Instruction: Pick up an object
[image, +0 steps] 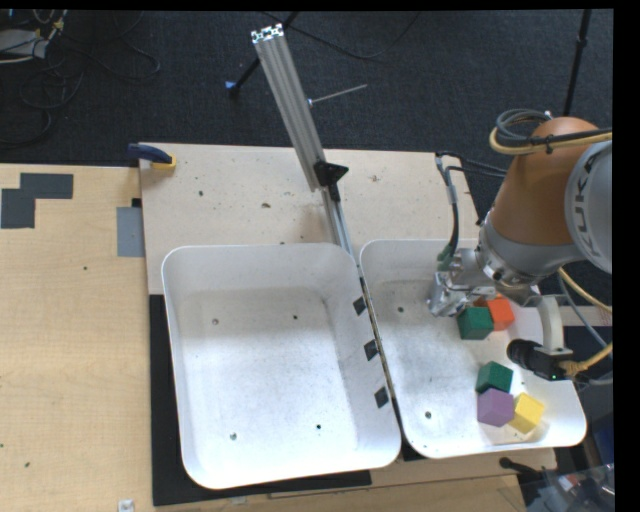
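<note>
My gripper (449, 292) hangs low over the upper middle of the right bin (420, 400), under the arm's orange band. Just to its lower right a dark green block (475, 323) lies on the bin floor, touching an orange block (501, 313) behind it. Whether the gripper touches the green block cannot be made out. Further toward the front right corner sit a second green block (494, 377), a purple block (494, 407) and a yellow block (528, 412), close together.
The left bin (200, 300) lies beside the right one, the two split by a divider with black clips (370, 348). A slanted metal pole (300, 120) rises behind the bins. Cables and the arm's body crowd the right side.
</note>
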